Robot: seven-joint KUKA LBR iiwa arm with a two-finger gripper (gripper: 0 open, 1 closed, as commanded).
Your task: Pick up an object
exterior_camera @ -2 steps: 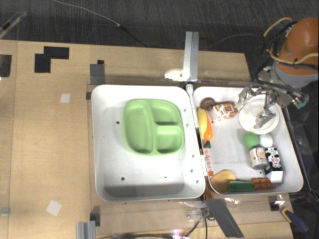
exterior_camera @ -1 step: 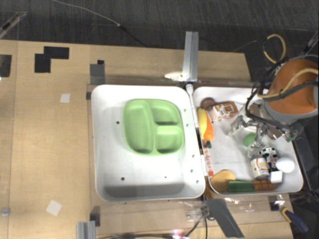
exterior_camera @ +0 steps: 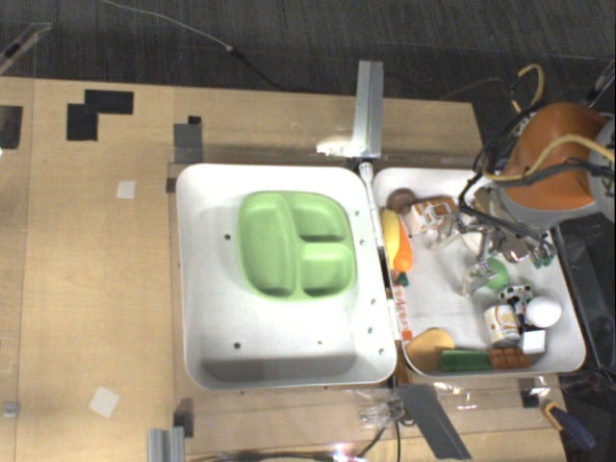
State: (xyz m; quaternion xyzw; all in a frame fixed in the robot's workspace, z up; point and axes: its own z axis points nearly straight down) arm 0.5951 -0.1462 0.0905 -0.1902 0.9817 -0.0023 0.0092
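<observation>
Pincer [exterior_camera: 484, 258] blurs into right bin [exterior_camera: 568, 354] clutter; its grip state unreadable.

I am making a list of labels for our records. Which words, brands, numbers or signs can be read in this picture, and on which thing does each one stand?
No text can be read.
The small can in the right bin has a printed label, too blurred to read.
The packet near the gripper has print, too small to read.
The green tray in the left bin is plain.
</observation>
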